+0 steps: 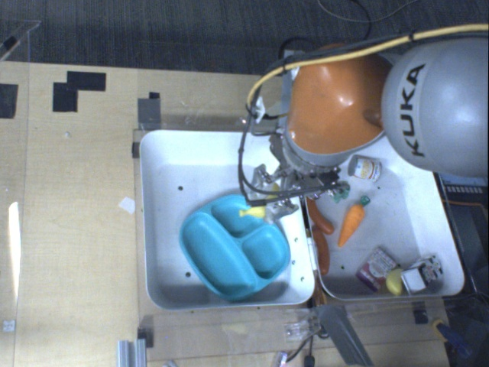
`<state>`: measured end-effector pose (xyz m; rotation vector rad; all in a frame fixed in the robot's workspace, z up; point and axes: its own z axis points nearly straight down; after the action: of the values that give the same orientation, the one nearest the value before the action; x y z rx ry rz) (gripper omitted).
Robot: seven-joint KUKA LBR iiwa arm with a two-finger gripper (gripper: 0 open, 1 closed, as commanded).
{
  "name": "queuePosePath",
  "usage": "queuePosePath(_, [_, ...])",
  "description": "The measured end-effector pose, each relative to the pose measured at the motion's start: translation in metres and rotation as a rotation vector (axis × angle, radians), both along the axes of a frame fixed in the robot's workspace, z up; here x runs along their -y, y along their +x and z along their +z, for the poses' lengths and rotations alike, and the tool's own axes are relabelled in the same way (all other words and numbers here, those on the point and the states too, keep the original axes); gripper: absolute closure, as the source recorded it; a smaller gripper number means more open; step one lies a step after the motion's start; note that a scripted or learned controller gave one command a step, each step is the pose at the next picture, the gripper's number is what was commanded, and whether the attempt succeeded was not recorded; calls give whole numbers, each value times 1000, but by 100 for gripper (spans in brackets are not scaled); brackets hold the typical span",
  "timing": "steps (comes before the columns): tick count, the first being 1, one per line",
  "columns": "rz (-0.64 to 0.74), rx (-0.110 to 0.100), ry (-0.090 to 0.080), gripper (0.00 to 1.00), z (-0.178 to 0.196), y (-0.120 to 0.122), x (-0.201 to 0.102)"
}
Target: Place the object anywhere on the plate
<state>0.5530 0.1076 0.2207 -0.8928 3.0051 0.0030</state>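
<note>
We hover the gripper [269, 205] at frame centre; grip state indeterminate. Yellow object [252, 212] on blue plate [229, 254]; next, withdraw.

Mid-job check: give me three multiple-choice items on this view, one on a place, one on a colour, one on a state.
1. The plate lies in:
A. the left bin
B. the right bin
C. the bench outside the bins

2. The plate's colour:
A. red
B. blue
C. white

3. The carrot is:
A. on the plate
B. lying in the right bin
C. standing outside the bins

Answers:
1 A, it rests on the left bin floor.
2 B, its divided surface is blue.
3 B, it lies flat in the right bin, apart from the plate.
</note>
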Motion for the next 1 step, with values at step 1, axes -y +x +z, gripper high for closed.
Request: queuePosePath(1, [-534, 0, 3, 100, 49, -43, -28])
